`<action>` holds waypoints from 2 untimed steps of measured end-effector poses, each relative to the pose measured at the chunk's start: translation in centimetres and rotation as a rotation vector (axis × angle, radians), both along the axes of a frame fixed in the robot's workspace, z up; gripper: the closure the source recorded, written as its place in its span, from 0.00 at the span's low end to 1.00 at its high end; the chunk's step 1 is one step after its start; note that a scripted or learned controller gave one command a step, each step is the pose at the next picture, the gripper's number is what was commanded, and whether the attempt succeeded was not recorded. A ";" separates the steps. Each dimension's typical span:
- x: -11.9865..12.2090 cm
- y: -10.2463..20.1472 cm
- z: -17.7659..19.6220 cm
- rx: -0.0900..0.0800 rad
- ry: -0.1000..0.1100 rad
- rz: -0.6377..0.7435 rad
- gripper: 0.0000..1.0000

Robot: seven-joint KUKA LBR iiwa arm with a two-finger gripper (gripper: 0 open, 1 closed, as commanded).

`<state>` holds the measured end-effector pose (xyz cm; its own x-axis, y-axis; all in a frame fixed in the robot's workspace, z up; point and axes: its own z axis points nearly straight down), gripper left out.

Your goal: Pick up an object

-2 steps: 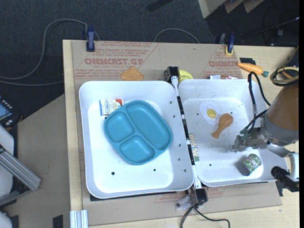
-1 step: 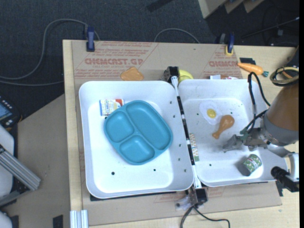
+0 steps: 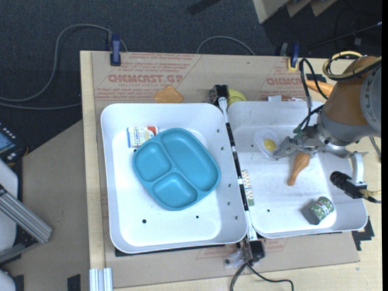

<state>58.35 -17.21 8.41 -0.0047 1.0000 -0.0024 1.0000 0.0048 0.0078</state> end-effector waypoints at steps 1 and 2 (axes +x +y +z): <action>-0.3 -0.1 1.1 0.000 0.004 -0.003 1.00; 4.2 6.9 5.9 0.003 -0.001 0.004 1.00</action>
